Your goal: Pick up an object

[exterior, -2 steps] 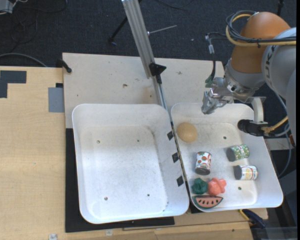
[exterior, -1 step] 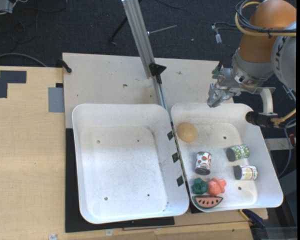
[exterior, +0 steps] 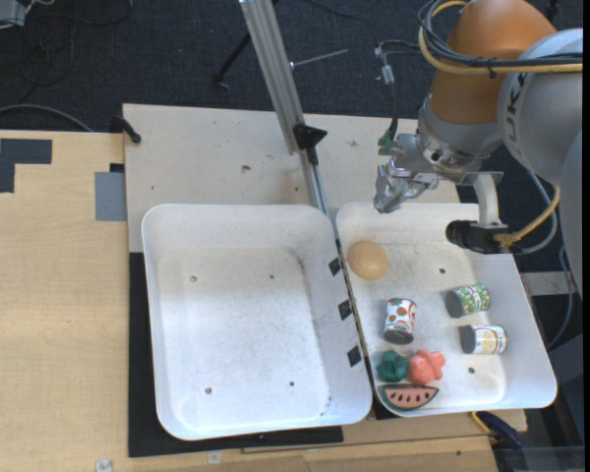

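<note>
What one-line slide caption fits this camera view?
Gripper poised above the right bin's far edge, beyond the tan ball.

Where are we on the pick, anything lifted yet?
Nothing looks picked yet. The gripper hangs over the back edge of the right bin, with no object seen in it. The ball, three cans, the green and red toys and the melon slice all lie in that bin. Descent, grasp and lift remain.

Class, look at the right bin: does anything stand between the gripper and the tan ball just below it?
Nothing visible does. The gripper hangs over the right bin's far edge, and bare white floor separates it from the tan ball.
</note>
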You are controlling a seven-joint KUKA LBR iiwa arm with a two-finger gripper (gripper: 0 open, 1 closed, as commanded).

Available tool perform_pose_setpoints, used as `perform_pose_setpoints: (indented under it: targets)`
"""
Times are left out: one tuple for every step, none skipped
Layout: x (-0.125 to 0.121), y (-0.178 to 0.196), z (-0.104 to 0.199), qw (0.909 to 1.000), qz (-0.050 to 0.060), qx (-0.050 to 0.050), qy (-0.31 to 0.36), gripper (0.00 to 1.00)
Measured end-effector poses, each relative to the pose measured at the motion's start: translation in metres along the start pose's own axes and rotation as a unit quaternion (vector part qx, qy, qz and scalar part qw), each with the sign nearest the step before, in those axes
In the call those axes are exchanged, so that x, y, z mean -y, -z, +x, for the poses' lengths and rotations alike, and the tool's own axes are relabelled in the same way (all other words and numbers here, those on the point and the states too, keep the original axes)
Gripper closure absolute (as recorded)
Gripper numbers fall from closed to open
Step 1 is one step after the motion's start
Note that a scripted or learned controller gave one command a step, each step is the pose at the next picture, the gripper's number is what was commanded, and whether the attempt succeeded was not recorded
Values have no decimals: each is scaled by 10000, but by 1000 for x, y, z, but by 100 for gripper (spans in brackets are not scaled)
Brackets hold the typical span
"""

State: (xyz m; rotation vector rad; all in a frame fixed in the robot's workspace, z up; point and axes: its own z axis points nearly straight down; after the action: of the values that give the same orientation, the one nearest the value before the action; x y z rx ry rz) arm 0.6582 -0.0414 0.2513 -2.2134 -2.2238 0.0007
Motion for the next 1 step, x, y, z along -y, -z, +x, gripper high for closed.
perform_pose_setpoints:
  targets:
    - [-1, -15, 50, 10000, 12, 1, -4, 100]
